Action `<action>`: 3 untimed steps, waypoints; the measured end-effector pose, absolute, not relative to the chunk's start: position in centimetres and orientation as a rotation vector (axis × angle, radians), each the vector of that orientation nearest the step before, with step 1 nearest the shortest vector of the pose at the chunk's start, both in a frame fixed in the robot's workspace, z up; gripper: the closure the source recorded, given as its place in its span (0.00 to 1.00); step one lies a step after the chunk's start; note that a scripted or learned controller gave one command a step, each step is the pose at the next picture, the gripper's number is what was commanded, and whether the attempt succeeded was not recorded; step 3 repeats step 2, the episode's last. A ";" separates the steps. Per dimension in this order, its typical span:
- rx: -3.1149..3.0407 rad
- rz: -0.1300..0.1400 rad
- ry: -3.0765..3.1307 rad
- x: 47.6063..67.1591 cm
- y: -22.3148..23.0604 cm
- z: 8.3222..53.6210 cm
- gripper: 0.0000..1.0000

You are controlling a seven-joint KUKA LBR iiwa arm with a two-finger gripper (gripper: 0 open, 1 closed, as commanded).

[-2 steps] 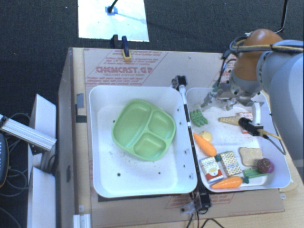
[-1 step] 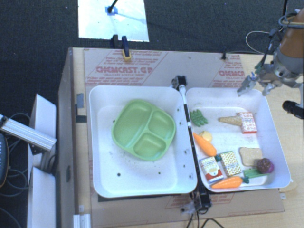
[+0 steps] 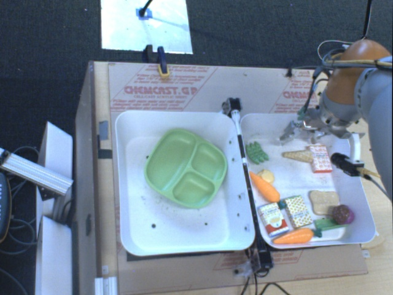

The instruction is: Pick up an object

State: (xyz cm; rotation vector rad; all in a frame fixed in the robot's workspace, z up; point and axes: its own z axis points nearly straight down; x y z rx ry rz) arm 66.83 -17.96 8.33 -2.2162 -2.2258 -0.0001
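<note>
Tray (image 3: pixel 186 168) in left bin (image 3: pixel 132 165) — food toys fill right bin (image 3: pixel 362 217).

We look down from one fixed camera above the bench (image 3: pixel 184 82), tilted at a slant, far enough to take in both white bins (image 3: pixel 132 140) and surrounding dark floor (image 3: pixel 43 48).

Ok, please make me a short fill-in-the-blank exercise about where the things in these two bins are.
1. The green tray lies in the ____ bin.
2. The gripper hovers over the ____ bin.
3. The orange carrot lies beside the ____ between the bins.

Missing words: left; right; divider
</note>
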 end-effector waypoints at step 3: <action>-2.222 -0.001 -2.226 66.9 -18.6 8.5 0.00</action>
